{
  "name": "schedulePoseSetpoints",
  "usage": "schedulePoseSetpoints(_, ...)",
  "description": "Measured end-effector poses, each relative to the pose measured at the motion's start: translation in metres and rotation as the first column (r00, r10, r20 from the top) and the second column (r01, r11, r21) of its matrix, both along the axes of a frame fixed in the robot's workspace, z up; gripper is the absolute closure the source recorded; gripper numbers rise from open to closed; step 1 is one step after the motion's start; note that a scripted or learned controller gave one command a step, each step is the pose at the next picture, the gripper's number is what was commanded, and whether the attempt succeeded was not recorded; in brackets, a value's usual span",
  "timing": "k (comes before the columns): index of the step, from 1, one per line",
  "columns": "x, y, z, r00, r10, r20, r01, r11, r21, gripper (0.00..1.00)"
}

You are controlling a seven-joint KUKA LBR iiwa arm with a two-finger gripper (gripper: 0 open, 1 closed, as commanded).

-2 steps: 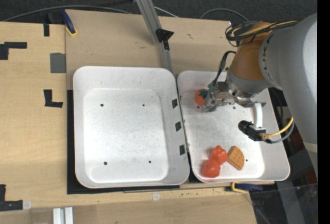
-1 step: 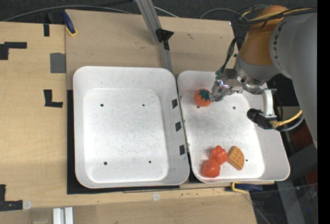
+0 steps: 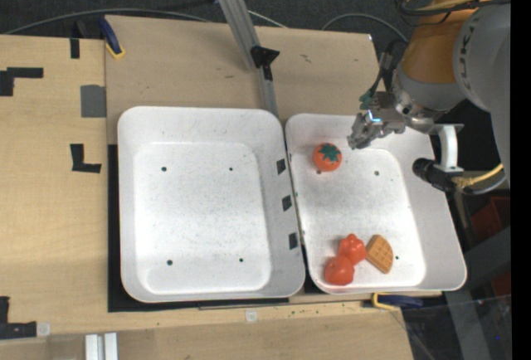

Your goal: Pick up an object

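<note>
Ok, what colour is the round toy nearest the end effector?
Orange-red with a green top: the small round tomato-like toy, seen in the camera view.

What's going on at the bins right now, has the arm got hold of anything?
Nothing held yet. The gripper sits over the far end of the right bin, just beside the tomato-like toy. Two more red toys and a waffle-like piece lie at the bin's near end.
</note>
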State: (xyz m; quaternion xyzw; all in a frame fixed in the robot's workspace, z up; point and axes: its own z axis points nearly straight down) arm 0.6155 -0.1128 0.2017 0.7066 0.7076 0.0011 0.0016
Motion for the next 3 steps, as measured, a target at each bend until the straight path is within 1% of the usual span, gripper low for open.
schedulePoseSetpoints(1,-0.014,0.054,0.013,1.0,0.005,-0.005,-0.005,1.0,0.003,1.0)
schedulePoseSetpoints(3,-0.024,0.163,0.0,1.0,0.006,-0.007,-0.006,1.0,0.002,1.0)
